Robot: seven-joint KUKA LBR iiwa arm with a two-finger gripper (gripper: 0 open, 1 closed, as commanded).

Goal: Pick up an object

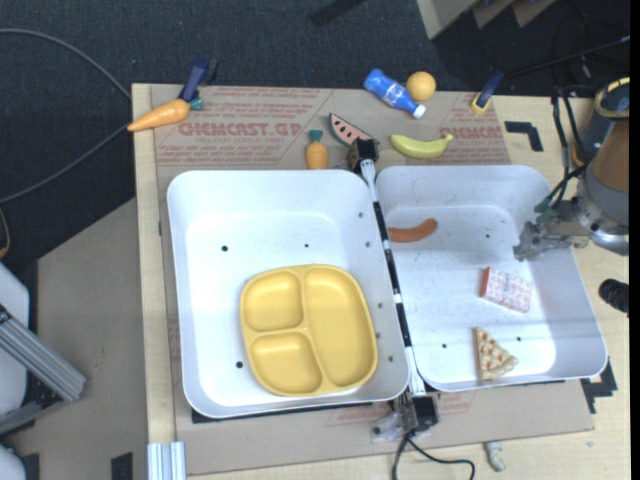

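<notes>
Objects for picking lie in the right bin [560, 193]: a hot dog [412, 231] near its left wall, a pink wafer [506, 289] in the middle, a pizza slice [492, 353] toward the front. Whether the tool [535, 243] is open or closed I cannot tell; it hovers above the wafer, apart from it. A yellow tray [307, 327] sits in the left bin [200, 268]

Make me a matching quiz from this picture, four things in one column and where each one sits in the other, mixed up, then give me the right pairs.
Things:
1. yellow divided plate
2. hot dog
3. banana
4. carrot

Places:
A. on the bench behind the right bin
B. in the left bin
C. at the bench's far left corner
D. in the right bin, near its far left corner

Pairs: 1-B, 2-D, 3-A, 4-C
</notes>
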